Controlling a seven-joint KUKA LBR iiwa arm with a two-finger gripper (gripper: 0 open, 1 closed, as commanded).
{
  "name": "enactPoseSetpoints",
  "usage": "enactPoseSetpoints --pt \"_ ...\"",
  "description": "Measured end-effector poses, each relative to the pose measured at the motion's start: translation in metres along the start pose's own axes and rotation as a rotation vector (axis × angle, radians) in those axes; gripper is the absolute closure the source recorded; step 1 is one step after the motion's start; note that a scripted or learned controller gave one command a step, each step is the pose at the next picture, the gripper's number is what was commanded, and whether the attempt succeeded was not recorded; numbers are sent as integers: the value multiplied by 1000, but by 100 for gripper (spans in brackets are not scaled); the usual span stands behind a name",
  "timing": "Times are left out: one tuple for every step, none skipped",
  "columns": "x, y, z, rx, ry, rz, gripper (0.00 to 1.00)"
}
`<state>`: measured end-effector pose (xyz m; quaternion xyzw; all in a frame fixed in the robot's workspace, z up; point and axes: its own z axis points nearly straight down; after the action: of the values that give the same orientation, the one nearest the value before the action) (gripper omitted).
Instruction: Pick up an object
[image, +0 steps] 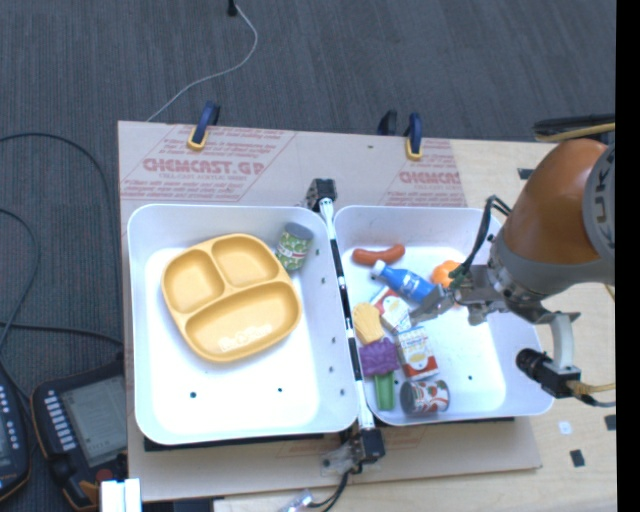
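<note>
the grey arm with its orange band (560, 210) reaches over the right white bin (480, 395). the left white bin (145, 400) holds a yellow three-compartment plastic plate (232, 297) and a small green-labelled can (294, 247). the gripper (445, 298) hangs low among a blue plastic bottle (405, 282), an orange ball (446, 270) and a red sausage (379, 254); whether it grips anything, i cannot tell.

**Objects clustered in the right bin**

A blue bottle (408, 283) with a white cap is laid slantwise near the bin's middle. A red sausage (379, 254) is seen above it, an orange ball (446, 270) to its right. Below are found a yellow block (367, 322), a purple block (378, 356), a red-and-white carton (415, 351) and a can (424, 397) on its side.
</note>
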<state>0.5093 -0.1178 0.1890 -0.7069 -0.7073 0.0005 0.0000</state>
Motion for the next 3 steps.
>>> enactPoseSetpoints --pt "0 30 101 -7 0 0 0" --pt "-1 31 91 -10 -1 1 100" --pt "-1 31 91 -9 -1 1 0"
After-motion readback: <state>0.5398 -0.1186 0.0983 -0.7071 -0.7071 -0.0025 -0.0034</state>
